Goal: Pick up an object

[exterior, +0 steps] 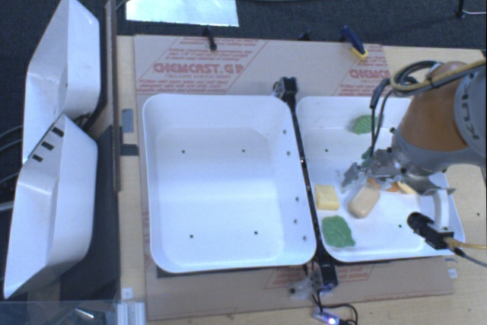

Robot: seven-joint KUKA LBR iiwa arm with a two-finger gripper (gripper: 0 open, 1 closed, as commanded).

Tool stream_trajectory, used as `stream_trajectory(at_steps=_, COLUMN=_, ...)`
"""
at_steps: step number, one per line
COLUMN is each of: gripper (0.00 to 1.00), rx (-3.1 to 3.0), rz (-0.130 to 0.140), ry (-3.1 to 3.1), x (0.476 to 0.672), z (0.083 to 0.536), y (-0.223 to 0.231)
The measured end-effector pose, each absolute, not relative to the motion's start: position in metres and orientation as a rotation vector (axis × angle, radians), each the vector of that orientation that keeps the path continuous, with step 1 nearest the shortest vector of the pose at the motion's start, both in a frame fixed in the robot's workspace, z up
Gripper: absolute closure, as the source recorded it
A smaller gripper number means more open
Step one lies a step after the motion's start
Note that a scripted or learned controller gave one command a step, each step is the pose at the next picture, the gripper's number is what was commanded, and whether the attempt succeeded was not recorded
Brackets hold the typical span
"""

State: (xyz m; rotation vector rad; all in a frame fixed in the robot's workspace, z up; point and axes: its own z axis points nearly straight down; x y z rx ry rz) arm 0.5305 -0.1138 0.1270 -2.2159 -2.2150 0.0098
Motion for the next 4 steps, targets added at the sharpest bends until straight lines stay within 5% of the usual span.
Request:
stream_trajectory(at_steps=1, gripper=0.0, rx=-2.224, rz=-0.005, ry=-2.224, x=0.532, z=0.097, y=-0.114)
stream_trajectory(at_steps=2, gripper=1.0, rx=-2.222, rz=-0.002, ry=-2.222, x=0.531, z=0.105, y=-0.114)
stream_trajectory(at_steps=4, gripper=1.0, rx=-2.223, rz=-0.006, ry=-2.226, x=0.545, z=0.207, y=-0.109)
